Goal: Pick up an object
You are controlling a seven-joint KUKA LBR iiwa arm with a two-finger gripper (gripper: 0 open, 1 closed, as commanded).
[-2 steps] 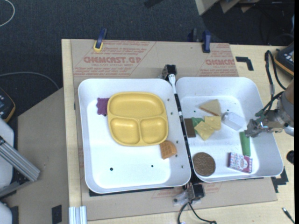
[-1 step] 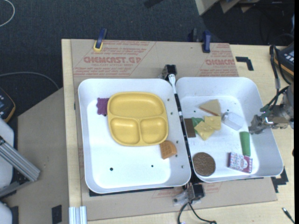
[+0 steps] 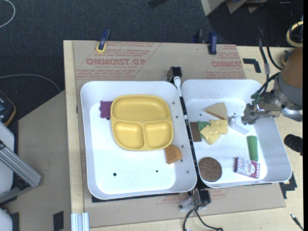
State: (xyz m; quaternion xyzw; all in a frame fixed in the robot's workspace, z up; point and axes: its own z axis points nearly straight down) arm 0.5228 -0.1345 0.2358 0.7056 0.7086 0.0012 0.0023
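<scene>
My gripper [image 3: 251, 113] hangs over the right side of the right bin [image 3: 231, 86], reaching in from the right. Just left of it lie a tan wedge [image 3: 217, 110] and yellow cheese pieces [image 3: 214, 130] with a small green piece [image 3: 203, 125] beside them. A green cylinder [image 3: 252, 147] lies below the gripper, and a red and white packet [image 3: 247, 167] sits nearer the front. A round brown cookie [image 3: 210, 169] rests at the bin's front left, and a brown bar [image 3: 195, 132] lies along its left wall. A small pale grey shape [image 3: 238, 126] sits right under the gripper.
The left bin [image 3: 139, 182] holds a yellow divided plate [image 3: 142, 121], a purple piece [image 3: 104, 109] at the plate's left and an orange-brown chunk [image 3: 173, 154] at its lower right. Cables run along the bench at the far right.
</scene>
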